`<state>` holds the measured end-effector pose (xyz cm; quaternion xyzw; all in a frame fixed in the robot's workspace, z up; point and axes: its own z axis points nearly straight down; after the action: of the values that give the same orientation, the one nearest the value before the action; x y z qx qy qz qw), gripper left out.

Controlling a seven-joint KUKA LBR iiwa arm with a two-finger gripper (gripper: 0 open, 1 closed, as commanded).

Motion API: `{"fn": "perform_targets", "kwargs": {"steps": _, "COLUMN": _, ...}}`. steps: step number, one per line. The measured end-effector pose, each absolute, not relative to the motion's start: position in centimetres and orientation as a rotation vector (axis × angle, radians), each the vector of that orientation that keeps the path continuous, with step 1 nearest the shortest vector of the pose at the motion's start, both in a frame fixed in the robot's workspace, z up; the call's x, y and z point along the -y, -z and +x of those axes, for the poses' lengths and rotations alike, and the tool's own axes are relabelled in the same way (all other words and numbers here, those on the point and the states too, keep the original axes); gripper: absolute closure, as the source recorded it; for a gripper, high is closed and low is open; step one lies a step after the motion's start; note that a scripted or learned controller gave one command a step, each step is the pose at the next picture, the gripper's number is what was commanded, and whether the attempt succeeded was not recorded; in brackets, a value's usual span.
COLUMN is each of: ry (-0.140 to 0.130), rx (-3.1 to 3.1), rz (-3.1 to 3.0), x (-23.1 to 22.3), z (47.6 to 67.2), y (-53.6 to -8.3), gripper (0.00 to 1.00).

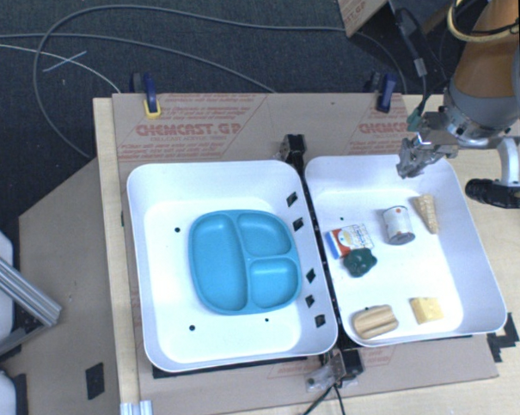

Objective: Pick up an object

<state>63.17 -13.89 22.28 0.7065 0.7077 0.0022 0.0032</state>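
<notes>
Nothing is lifted yet: the hand (410, 164) hangs at the right bin's (477, 262) twelve o'clock rim, its grip state unreadable, the can (398, 225) lying untouched

Glossy smooth white plastic bins (150, 250), matt blue plastic tray (243, 261), brown paper-faced bench board (239, 126).

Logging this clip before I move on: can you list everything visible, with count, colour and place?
Bins: 2, white, side by side on the bench.
Divided plate: 1, blue, left bin.
Can: 1, grey with red, right bin.
Printed packet: 1, white and red, right bin.
Dark green object: 1, beside the packet.
Tan pieces: 3, right bin.
Clamps: 2, blue, bench's far edge.
Gripper: 1, grey, above right bin's far edge.
</notes>
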Motion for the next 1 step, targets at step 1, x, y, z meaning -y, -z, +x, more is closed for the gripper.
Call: {"fn": "perform_targets", "kwargs": {"steps": 1, "ry": -0.007, "rx": -2.218, "rz": 2.215, "x": 13.90, "z": 63.33, "y": -27.36, "gripper": 1.00}}
